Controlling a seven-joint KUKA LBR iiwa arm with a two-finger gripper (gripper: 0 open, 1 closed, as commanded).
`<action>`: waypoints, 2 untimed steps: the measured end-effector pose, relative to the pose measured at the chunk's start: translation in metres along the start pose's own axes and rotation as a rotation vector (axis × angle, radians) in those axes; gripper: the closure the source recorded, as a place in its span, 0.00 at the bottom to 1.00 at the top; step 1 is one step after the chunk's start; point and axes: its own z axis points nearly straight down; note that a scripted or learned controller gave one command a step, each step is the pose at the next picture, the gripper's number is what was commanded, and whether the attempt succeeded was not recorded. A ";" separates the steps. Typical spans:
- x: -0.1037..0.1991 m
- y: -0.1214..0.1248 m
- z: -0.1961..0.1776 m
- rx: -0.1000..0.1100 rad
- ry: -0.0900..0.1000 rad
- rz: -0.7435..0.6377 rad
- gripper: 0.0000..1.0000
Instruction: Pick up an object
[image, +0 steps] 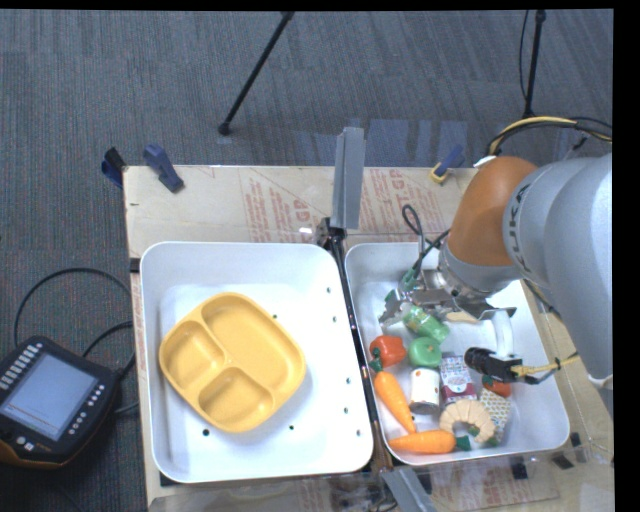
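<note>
**Bench inventory, as we see it**

1. Left bin (160, 270): white, shallow. Holds one yellow plate (232, 360) w/ 3 compartments, lying flat, turned at an angle to the bin walls.
2. Right bin (545, 425): white, w/ several toy foods crowded mid and front. Its far right side is covered by the arm (560, 230).
3. Gripper (415, 298): low over the rear of the right bin, directly above a green toy (432, 324). Claw state: we cannot tell, since the wrist blocks the view and the metal parts blur together. Contact w/ the toy is also unclear.
4. Green toy (task item): at the rear of the pile. Its top is partly hidden under the gripper and its shape is not readable.
5. Round green piece (425, 351): just in front of item 4. A red-orange pepper (387, 350) sits beside it, near the wall between the bins.
6. Slanted carrot (394, 400): mid bin. Flat carrot (424, 442): along the front wall.
7. White can (425, 388) w/ red label, small red carton (458, 376) and round tan biscuit (470, 420) stand close together. Print is too small to read.
8. Handheld screen unit (40, 400): on the floor, off the bench; its edge is cut off by the frame.
</note>
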 end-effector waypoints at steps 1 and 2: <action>-0.075 -0.036 -0.001 -0.001 0.002 0.283 0.00; -0.067 -0.029 -0.044 -0.007 0.001 0.231 0.00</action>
